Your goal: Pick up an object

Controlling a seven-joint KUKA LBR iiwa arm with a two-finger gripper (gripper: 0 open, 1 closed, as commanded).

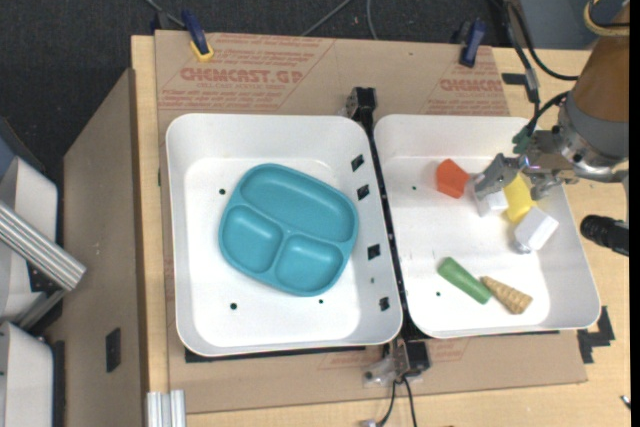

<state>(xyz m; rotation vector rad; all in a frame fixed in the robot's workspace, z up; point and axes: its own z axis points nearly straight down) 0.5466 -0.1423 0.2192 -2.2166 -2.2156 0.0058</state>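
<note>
Hovering low in the right white bin (420, 310), the grey arm's two-finger gripper (507, 183) straddles a yellow plastic block (519, 200); fingers look parted, gripping nothing I can confirm. Judged step: closing in; next it must shut squarely, then lift. Cardboard beneath (260, 67) reads "CHEMCAST GP".

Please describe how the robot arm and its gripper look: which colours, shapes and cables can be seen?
The arm is grey and rounded, with a broad orange band above the wrist. A black cable runs beside it. The gripper is pale grey metal with two blocky fingers.
</note>
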